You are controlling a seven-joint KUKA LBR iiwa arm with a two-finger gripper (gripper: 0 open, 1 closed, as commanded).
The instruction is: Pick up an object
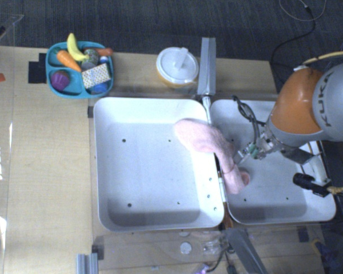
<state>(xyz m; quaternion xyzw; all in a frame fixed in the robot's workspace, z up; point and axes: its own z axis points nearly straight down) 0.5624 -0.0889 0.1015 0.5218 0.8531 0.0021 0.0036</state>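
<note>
Pink cloth (208, 144) is the one pickable object we see. It lies draped over the divider between the two bins: bulk in the left bin's (143, 210) upper right corner, a narrower tail hanging into the right bin (286, 210) and ending around the lower left of that bin.

Gripper (250, 151) sits over the right bin, just beside the tail of the cloth, on its right. Jaws are too small and cluttered with cabling for us to read, so we cannot tell wide or narrow. Nothing visibly between them; we don't call it a hold.

How we'd do the step well, as judgement:
- Go for the tail in the right bin, it's nearest and bunched, so there's a fold to pinch.
- Come straight down, close on a thick ridge, not a flat edge.
- Lift slowly; the cloth may drag on the divider as it comes off.
- Risk: jaws close on air or on a single thin layer that slips.

Count:
- 1 pink cloth
- 2 white bins
- 1 arm (300, 110), orange band
- 1 blue tray (50, 79) of toy food on the worktop (40, 170), upper left
- 1 lidded white tub (178, 65) behind the bins
</note>
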